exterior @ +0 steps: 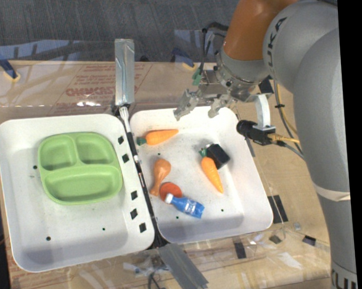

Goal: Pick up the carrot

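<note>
Likely light, rigid, slick plastic, carrot (211, 173) nr right bin's (255, 211) right edge; grab mid-body; gripper (198, 107) spread wide, holding nothing.

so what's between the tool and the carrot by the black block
In the camera view, bare white bin floor lies between the tool, hovering at the right bin's far edge, and that carrot. The black block sits just beside that stretch, touching the carrot's top.

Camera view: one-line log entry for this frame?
stage: approach | claw: open, above right bin's far edge, holding nothing | orange carrot: lying in bin
</note>
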Robot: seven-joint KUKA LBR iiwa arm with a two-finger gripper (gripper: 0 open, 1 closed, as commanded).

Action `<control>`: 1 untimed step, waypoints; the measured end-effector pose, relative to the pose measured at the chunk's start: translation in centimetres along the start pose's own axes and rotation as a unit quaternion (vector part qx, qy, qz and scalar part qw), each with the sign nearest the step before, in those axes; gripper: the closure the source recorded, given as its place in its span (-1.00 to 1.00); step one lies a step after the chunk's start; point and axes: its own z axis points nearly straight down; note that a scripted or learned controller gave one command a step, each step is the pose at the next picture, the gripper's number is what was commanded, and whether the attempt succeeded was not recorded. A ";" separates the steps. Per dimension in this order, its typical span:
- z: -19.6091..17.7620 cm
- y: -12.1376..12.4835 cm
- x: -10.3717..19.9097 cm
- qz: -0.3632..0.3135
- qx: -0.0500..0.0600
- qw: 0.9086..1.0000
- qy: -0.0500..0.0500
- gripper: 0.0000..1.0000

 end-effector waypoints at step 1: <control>-7.9 -2.4 0.4 -0.035 -0.003 0.999 -0.001 -1.00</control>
